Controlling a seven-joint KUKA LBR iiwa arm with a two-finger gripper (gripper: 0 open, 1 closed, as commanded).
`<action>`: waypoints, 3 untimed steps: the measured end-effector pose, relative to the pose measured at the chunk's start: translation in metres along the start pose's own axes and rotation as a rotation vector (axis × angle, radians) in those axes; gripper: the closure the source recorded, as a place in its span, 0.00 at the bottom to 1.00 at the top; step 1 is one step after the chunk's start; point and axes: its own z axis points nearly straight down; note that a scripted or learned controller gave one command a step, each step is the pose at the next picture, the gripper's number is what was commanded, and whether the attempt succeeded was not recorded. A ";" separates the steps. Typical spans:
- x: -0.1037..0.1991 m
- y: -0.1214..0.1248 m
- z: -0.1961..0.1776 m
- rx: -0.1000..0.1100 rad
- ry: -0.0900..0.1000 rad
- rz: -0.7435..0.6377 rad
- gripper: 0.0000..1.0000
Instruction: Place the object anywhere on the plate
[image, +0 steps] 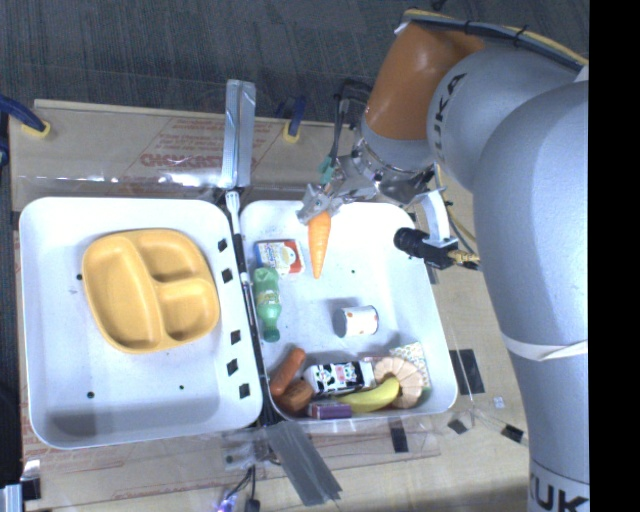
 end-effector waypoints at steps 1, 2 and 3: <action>0.088 -0.001 0.017 0.000 -0.001 -0.137 1.00; 0.166 -0.001 -0.001 0.001 -0.001 -0.279 1.00; 0.166 -0.001 -0.001 0.001 -0.001 -0.278 0.00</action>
